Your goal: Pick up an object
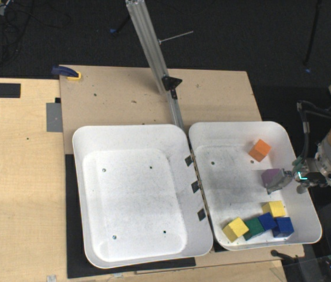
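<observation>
At the lower right of the frame, in the right bin (236, 135), a group of blocks lies near the bottom edge: a yellow block (235, 229), a green block (253, 227), a blue block (274, 224) and a second yellow block (274, 208). Just above them the gripper (287, 178) is at the bin's right rim, with a purple block (271, 177) by its tip; whether it grasps the block I cannot tell. Higher up lies an orange block (260, 150). The left bin (80, 138) fills the lower middle.

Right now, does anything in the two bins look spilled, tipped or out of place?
Nothing stands out. The orange block, purple block and the yellow, green and blue cluster all lie inside the right bin. The gripper sits at that bin's right rim.
</observation>
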Tool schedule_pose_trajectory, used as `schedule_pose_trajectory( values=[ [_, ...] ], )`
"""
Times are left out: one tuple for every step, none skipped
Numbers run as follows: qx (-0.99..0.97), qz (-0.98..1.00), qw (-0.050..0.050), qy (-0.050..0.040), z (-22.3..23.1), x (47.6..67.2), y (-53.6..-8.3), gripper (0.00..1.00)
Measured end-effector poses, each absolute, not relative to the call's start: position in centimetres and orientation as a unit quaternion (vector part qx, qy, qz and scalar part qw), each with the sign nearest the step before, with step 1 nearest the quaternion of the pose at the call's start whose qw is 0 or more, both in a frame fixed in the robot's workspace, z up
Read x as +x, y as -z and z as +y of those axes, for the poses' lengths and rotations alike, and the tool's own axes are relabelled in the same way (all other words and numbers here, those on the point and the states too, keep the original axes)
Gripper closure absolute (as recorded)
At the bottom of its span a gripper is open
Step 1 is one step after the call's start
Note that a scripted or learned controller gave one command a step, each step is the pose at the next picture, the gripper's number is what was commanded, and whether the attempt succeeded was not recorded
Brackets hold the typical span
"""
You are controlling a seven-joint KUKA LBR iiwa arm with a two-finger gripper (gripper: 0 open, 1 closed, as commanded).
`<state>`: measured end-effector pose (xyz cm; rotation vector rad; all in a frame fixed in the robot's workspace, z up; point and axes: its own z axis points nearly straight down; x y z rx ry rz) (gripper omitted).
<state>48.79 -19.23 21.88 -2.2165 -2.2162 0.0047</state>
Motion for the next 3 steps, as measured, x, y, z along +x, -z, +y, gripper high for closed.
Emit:
schedule_pose_trajectory(
  values=[
    [-0.708, -0.706, 0.001, -0.0004, -19.3, 48.9, -22.1, 0.0],
    [-0.707, -0.707, 0.004, -0.0017, -19.2, 48.7, -17.7, 0.0],
    [-0.708, -0.706, -0.001, -0.0004, -19.1, 49.8, -12.7, 0.0]
  ],
)
